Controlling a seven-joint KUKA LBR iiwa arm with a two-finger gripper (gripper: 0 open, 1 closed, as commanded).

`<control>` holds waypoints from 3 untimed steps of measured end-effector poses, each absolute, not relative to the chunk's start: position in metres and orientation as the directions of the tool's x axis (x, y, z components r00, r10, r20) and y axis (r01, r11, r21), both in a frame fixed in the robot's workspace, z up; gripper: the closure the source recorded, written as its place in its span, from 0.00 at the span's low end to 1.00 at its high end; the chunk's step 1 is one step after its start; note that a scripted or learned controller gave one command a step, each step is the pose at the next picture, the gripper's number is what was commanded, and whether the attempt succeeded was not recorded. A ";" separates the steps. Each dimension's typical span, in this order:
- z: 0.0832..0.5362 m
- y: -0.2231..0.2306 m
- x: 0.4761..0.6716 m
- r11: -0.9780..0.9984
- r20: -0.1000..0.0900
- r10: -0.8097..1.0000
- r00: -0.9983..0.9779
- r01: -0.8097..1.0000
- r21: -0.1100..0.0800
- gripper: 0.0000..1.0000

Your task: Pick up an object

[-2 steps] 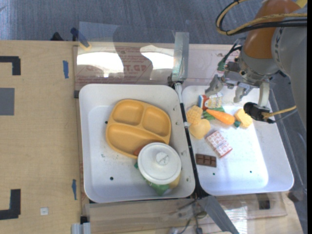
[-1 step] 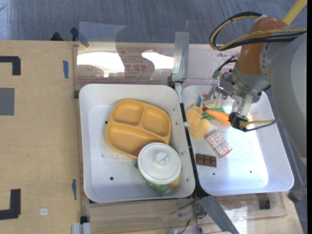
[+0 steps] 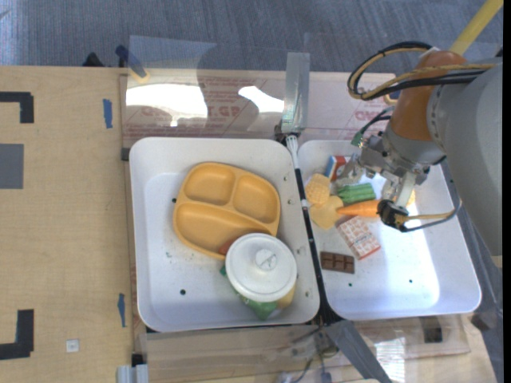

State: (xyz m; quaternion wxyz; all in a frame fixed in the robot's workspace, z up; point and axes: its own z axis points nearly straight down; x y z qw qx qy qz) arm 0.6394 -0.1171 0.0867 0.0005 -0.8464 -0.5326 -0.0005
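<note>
**Orange carrot and green block crowded under the tool**

Orange band and grey wrist hang low over the right bin (image 3: 415,286), with the tool (image 3: 382,183) down among a tight cluster of small toys; whether it is spread or closed cannot be told from this slanted view, and nothing shows clearly between its tips.

The likely targets, a green block (image 3: 355,191) and an orange carrot (image 3: 359,209), lie touching each other at the bin's upper left, just beside the tool. That crowding is the main risk, as I judge it: a closing grip could catch two pieces at once, or nudge one aside and come up with nothing. The pale yellow piece (image 3: 321,200) and the red-and-white carton (image 3: 337,167) press in from the left, next to the bin wall, leaving little room on that side.

A checkered packet (image 3: 358,236) and a chocolate bar (image 3: 337,262) lie lower down, somewhat apart. The left bin (image 3: 152,238) holds a yellow divided plate (image 3: 226,206) and a white lidded cup (image 3: 261,265), well away.
</note>
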 end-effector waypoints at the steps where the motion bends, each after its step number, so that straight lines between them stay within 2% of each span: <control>1: 0.087 -0.117 0.639 -0.432 0.001 0.902 0.432 0.902 0.000 0.00; 2: 0.087 -0.119 0.609 -0.502 0.001 0.865 0.502 0.865 0.002 0.00; 3: 0.087 -0.125 0.566 -0.569 0.002 0.822 0.569 0.822 0.002 0.00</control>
